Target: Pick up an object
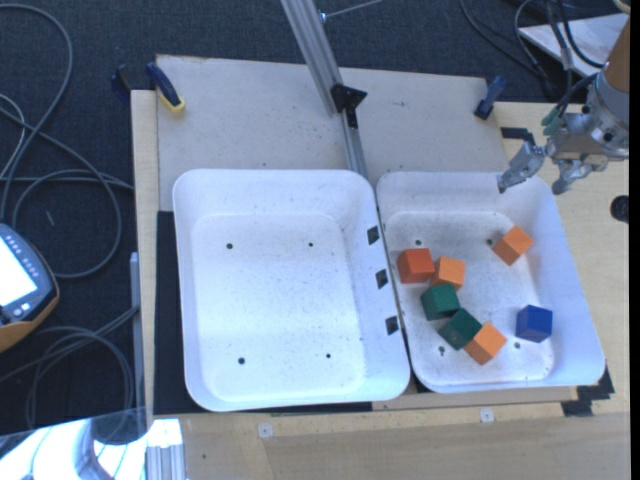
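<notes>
White R bin [570, 268]: approx 7 blocks [440, 301]; tool [541, 171] open above.

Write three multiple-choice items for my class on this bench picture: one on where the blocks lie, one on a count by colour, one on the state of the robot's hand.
1. Where do the blocks lie?
A. In the left bin
B. In the right bin
C. On the bench outside the bins

2. How many blocks are green?
A. One
B. Two
C. Four

3. What is the hand doing?
A. Gripping a block
B. Open, holding nothing
C. Pressed on the left bin's floor

Key: 1 B, all blocks sit in the right bin, none in the left bin. 2 B, two green blocks lie touching, beside three orange ones and one blue block. 3 B, the hand is over the right bin's far rim, fingers spread, nothing between them.
</notes>
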Robot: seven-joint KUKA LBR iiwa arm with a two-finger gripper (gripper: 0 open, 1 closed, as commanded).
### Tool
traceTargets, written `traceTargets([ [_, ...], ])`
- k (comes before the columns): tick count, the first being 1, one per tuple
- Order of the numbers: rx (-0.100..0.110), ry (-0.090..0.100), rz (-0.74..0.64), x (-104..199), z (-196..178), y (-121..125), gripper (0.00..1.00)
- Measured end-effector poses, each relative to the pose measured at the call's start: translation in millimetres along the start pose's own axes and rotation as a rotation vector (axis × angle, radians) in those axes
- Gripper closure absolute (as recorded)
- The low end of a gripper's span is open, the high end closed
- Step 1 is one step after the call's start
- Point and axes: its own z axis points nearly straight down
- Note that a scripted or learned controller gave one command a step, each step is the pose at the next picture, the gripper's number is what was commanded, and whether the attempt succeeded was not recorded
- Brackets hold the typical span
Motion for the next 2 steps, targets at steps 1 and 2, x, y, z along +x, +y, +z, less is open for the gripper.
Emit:
traceTargets([
  [1, -0.006, -0.003, 0.001, -27, 0, 57, 0.00],
  [2, 0.007, 0.004, -0.002, 16, 85, 64, 0.00],
])
